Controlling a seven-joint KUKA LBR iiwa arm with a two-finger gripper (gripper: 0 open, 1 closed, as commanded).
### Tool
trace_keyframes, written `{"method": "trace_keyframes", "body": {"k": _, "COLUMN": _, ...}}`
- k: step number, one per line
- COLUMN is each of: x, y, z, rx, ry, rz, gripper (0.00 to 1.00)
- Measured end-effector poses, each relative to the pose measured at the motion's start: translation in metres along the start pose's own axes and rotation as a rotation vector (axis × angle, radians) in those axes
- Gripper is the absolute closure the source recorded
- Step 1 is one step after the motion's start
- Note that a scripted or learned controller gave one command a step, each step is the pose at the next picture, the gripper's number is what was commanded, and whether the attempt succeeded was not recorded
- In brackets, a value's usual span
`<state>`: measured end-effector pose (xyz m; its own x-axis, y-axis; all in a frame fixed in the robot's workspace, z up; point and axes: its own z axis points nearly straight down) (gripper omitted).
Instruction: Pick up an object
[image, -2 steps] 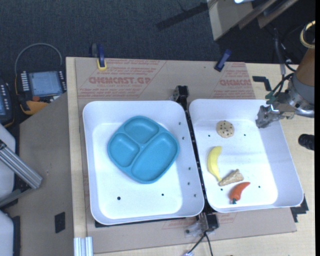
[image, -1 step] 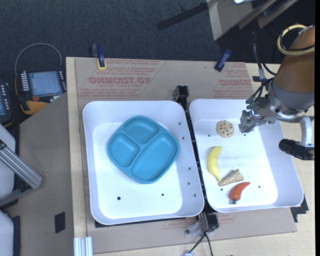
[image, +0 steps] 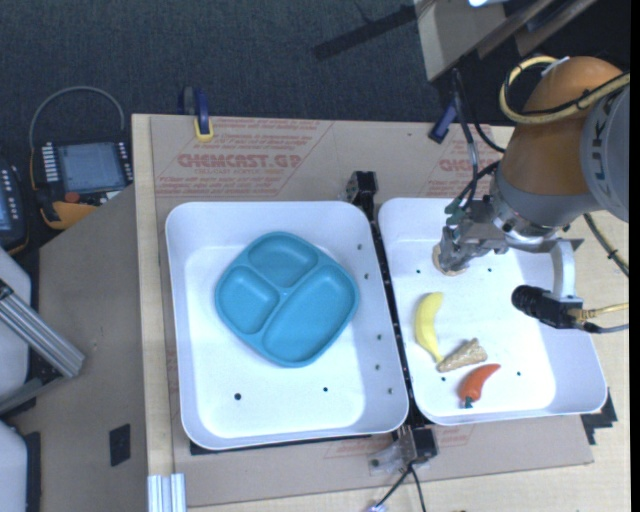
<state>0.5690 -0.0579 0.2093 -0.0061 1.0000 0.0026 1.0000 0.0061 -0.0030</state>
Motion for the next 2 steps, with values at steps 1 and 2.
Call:
{"method": "trace_keyframes", "body": {"k": 1, "x": 0.045, "y": 0.002, "z": 0.000, "rx": -0.001, "ry": -0.001, "rz": 0.002, "gripper": 1.00}}
{"method": "trace_keyframes", "body": {"k": 2, "x": 0.091, "y": -0.011, "z": -0.001, "rx": 0.000, "ry": -0.001, "rz": 0.001, "gripper": 1.00}}
